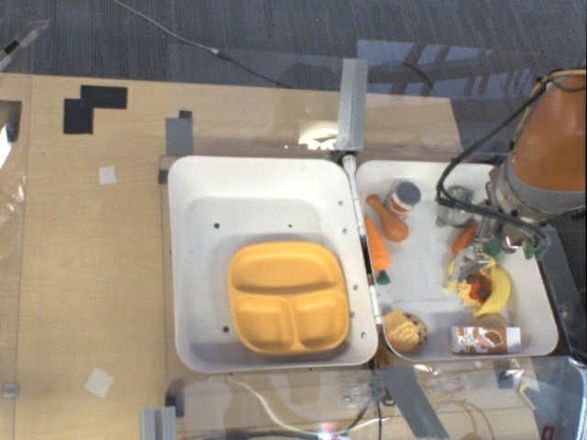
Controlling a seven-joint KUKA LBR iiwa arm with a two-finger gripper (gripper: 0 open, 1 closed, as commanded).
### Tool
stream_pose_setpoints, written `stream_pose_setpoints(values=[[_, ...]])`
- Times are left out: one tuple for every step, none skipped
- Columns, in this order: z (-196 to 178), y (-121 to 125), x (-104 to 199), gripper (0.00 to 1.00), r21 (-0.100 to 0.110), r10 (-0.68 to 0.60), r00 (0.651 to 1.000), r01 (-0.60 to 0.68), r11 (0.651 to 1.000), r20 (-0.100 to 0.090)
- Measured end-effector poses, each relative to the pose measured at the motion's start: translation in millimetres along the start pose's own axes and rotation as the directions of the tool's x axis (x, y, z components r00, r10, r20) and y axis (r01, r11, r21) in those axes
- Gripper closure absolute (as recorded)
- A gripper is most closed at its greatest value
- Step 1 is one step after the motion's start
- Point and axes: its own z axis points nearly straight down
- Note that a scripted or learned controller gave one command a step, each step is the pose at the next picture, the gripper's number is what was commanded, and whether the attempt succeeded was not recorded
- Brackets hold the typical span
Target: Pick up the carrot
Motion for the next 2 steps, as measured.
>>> stream_pose_setpoints(values=[[102,14,49,0.0,0.002,0.034,0.999,-0.034,0.999,0.01],[89,15,45,1.0,0.003,0.028,0.999,-0.028,1.0,0.019]])
